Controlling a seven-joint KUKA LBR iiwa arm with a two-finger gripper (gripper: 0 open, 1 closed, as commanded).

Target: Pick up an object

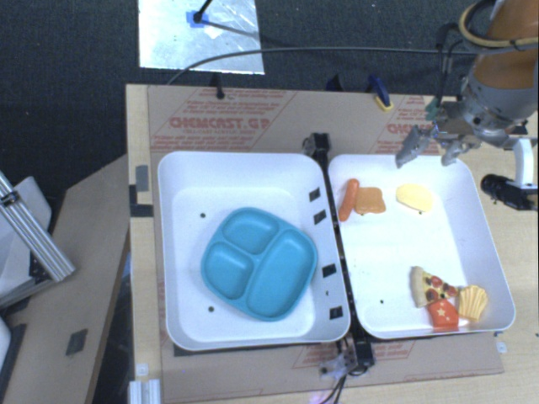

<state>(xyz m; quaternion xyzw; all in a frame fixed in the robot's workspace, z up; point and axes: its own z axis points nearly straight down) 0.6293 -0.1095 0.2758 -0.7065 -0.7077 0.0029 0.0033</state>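
The grey two-finger gripper (432, 148) hangs over the far edge of the right-hand shallow white bin (497, 263), its fingers spread apart with nothing between them. One finger (410, 150) tilts out toward the bin divider, the other sits just beside it toward the arm. The orange band of the arm (512, 19) shows above the wrist at the top right.

In that bin, near the far wall, a slim orange toy carrot (348, 199) lies against the divider with its long axis running roughly front to back, slightly slanted, the far end leaning toward the right. Touching it on the right is a flat tan toast-shaped piece (370, 200), and just beyond that, apart from it, a pale yellow rounded slice (415, 198) sits almost directly below the gripper. At the near right corner a toy pizza wedge (427, 286) points its narrow tip away from the camera, beside a small red piece (444, 314) and a ridged yellow shell-like piece (472, 302), all three bunched together.

The left-hand white bin (181, 192) carries a blue three-compartment plastic plate (258, 263), set at a tilt across the floor.
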